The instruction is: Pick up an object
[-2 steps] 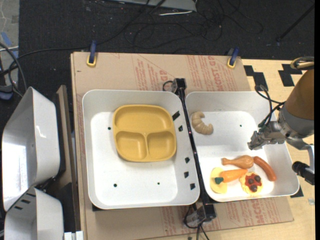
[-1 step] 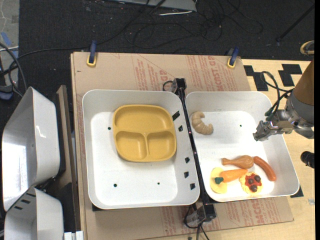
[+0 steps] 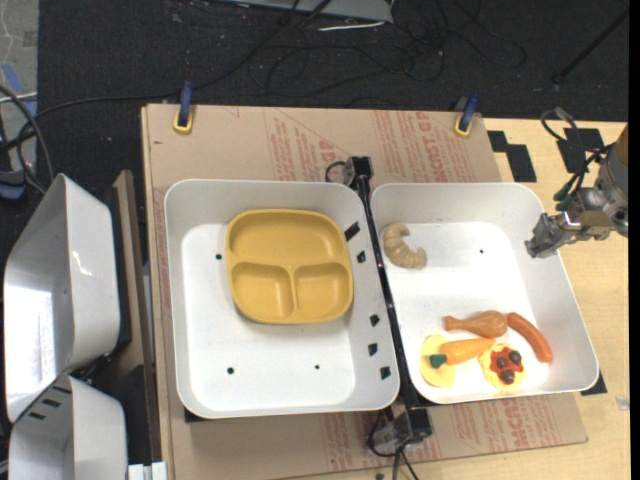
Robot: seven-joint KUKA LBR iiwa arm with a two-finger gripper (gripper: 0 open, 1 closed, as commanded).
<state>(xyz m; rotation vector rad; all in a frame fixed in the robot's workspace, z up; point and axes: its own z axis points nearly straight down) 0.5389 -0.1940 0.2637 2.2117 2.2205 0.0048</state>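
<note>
Here I am seeing the left bin (image 3: 200,368) holding a yellow divided tray (image 3: 290,266), lying flat in its upper half. Moving right, the right bin (image 3: 560,298) is carrying a croissant (image 3: 403,247) near its upper left, well apart from the cluster along its lower edge: a drumstick (image 3: 478,322), a carrot (image 3: 462,350), a hot dog (image 3: 530,337) and a flat yellow piece topped with red berries (image 3: 503,364), all lying close together. At the far right, the gripper (image 3: 545,238) is hanging over the right bin's upper right rim, gripping nothing; whether its tool is clenched or released I cannot tell.
</note>
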